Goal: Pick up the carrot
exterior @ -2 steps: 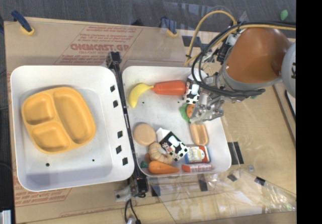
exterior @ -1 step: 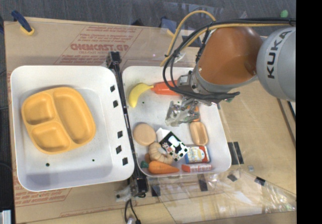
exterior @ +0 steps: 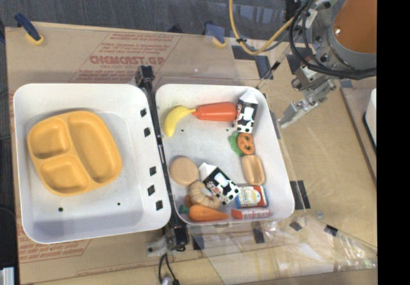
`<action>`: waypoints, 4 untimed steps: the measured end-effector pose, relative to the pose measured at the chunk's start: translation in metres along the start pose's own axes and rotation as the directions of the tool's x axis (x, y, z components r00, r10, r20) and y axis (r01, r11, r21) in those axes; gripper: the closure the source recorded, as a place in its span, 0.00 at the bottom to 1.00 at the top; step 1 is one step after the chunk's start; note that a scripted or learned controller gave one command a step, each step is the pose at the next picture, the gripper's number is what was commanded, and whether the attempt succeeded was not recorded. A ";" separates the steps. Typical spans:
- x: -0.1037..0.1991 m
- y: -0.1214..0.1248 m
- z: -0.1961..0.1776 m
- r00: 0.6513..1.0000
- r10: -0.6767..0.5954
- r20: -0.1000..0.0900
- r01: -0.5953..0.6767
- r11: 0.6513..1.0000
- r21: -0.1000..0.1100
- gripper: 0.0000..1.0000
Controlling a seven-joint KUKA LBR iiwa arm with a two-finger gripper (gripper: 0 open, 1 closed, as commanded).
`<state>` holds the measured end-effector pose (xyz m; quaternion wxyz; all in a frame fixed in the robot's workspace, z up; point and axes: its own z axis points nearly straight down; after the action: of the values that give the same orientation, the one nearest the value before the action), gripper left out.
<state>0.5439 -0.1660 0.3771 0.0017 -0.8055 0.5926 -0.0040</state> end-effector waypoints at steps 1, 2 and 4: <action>0.021 0.007 0.064 0.684 -0.729 0.007 0.729 0.684 0.003 1.00; 0.026 0.062 0.058 0.481 -0.876 0.002 0.876 0.481 0.008 1.00; 0.026 0.065 0.090 0.489 -0.872 0.009 0.872 0.489 0.009 1.00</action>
<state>0.4902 -0.2106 0.2870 0.0045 -0.9946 0.1040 -0.0005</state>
